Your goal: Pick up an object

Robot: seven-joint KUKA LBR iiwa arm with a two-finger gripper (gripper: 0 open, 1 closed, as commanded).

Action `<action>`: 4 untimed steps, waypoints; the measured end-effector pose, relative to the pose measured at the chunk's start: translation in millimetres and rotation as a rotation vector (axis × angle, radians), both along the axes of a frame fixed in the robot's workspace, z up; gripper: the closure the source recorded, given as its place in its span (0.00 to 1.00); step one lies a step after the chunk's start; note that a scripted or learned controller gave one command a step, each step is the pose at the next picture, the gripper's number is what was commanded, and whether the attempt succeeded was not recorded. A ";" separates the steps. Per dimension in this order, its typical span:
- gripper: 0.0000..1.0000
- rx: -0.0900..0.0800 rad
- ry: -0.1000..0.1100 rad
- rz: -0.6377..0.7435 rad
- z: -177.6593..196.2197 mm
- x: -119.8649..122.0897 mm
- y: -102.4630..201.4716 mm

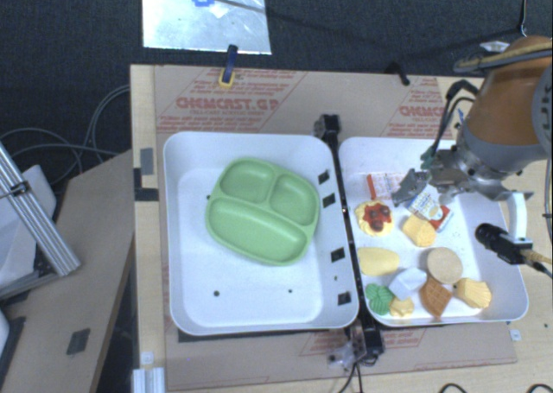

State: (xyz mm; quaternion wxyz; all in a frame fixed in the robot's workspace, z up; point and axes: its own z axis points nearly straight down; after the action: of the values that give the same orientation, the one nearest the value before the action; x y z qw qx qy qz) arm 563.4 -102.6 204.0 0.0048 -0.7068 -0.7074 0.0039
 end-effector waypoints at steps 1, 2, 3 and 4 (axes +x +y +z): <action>0.00 -0.001 -0.014 0.003 7.0 2.9 0.4; 0.00 0.000 -0.009 0.002 -48.6 2.0 10.7; 0.00 -0.002 -0.015 0.001 -106.8 6.8 5.4; 0.00 -0.002 -0.025 0.000 -115.1 11.2 5.6</action>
State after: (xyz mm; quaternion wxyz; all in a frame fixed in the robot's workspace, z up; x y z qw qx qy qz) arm 574.6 -97.0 88.9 -0.0046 -0.7067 -0.7075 -0.0042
